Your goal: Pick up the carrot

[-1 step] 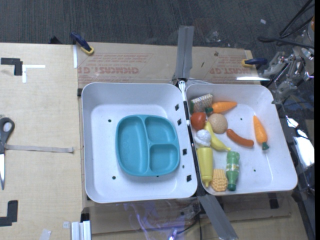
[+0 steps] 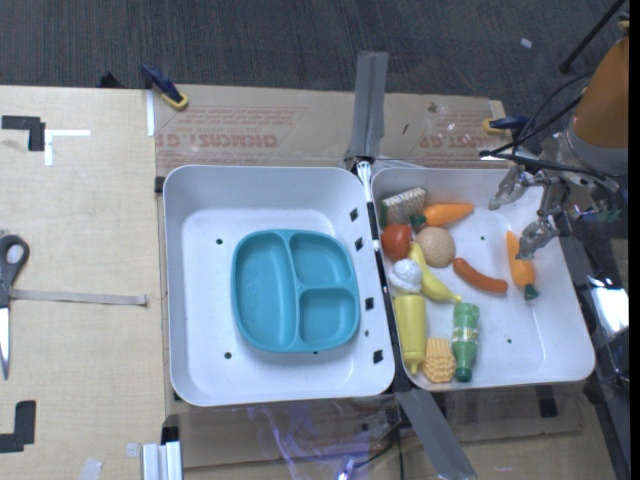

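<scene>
The arm reaches in from the right over the right bin, and its hand hangs above that bin's far right part. The two fingers stand visibly apart, one toward the far left and one toward the near right, so the hand looks released, with nothing between them.

The carrot lies on the bin floor just near of the nearer finger, orange, with its green top pointing toward the near edge. Whether that fingertip touches the carrot's far end or merely hangs over it I cannot tell. It lies on its own, apart from the crowd of toy food along the bin's left side: a sausage closest to it, then a tomato, a banana, a yellow bottle, a corn cob and a green bottle. A second orange tapered piece lies at the far side and may be a carrot too; the one with the green top is the surer match. The left bin holds a teal divided plate.

I judge the step in hand to be the approach, with the grasp not yet made. The next move calls for shifting the hand a little toward the near side so the carrot's body sits between the fingers, turning the wrist so they straddle it across its width, lowering to the floor, then closing and lifting.
</scene>
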`<state>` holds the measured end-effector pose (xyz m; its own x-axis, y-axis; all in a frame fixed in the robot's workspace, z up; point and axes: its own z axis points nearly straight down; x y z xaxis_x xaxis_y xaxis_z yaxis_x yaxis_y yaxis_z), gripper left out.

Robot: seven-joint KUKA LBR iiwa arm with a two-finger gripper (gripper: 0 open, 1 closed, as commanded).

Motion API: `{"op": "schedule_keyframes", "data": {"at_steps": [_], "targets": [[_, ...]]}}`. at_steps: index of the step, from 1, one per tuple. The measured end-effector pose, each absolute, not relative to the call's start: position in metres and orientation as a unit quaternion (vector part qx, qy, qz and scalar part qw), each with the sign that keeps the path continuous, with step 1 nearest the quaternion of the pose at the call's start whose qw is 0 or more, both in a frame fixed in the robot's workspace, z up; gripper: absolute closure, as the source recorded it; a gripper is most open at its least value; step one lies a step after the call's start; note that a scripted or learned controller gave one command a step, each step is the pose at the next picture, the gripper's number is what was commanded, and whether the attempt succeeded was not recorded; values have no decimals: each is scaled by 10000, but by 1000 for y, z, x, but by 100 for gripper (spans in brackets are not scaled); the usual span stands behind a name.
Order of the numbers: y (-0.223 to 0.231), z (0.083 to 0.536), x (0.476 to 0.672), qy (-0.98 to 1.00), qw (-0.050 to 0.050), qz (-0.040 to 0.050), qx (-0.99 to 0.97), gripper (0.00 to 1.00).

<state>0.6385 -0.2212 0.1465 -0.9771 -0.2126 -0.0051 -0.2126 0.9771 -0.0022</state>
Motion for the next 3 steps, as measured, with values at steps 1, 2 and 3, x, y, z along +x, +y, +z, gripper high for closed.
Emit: {"op": "schedule_keyframes", "data": {"at_steps": [1,2,3], "targets": [[-221,94,630,9894,24,-7,-1454,0],[-221,94,593,9693,25,-8,-2458,0],[-220,105,596,9688,60,-27,-2476,100]]}}
